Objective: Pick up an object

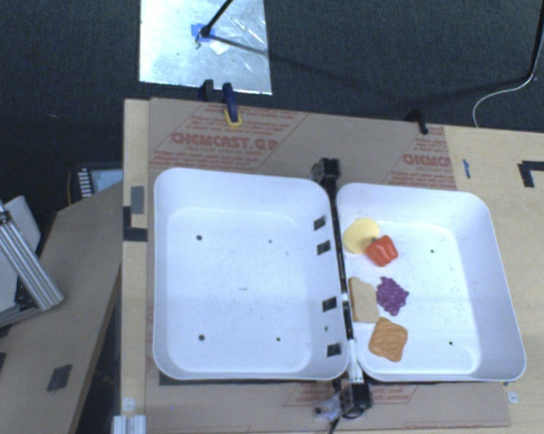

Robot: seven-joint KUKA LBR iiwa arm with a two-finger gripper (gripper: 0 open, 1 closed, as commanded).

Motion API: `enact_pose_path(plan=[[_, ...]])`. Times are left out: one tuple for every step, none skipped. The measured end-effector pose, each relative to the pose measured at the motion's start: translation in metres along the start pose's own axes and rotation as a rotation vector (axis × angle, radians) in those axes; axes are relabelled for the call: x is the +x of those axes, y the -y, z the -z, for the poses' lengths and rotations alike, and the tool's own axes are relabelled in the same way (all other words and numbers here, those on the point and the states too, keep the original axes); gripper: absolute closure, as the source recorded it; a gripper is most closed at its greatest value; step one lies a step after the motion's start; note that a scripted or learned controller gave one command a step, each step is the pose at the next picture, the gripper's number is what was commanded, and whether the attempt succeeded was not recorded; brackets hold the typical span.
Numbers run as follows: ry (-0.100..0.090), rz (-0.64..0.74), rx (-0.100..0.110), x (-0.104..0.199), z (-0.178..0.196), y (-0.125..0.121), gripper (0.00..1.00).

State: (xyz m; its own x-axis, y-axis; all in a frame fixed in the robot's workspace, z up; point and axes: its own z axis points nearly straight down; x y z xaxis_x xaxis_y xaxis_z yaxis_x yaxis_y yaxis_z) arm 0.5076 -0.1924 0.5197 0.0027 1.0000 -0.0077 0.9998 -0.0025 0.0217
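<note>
Two shallow white bins are seen side by side on a bench, resting on a brown board (pixel 258 134) printed in red; the word "CHEMCAST" can be read at its upper left, followed by letters resembling "GP", and the same print is repeated at the upper right, too slanted to be made out fully. The left bin (pixel 178 198) is bounded on its right by a dark divider (pixel 335 259). In the right bin (pixel 472 265), five small objects are grouped along the left side, near the divider: a yellow piece (pixel 360 232) at the top, a red piece (pixel 382 251) touching it at lower right, a tan slab (pixel 363 299) beside a purple cluster (pixel 392 295), and an orange piece (pixel 388 340) lowest. A reflective sheet (pixel 206 36) is seen on the dark floor beyond the bench. The state of the gripper cannot be told.
</note>
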Motion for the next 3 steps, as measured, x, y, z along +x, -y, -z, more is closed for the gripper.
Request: enact_pose_path(plan=[[-0.013,0.011,0.032,0.068,-0.162,0.012,1.00],[-0.012,0.016,0.023,0.180,-0.202,0.026,1.00],[-0.011,0.012,0.007,0.226,-0.091,0.022,1.00]])
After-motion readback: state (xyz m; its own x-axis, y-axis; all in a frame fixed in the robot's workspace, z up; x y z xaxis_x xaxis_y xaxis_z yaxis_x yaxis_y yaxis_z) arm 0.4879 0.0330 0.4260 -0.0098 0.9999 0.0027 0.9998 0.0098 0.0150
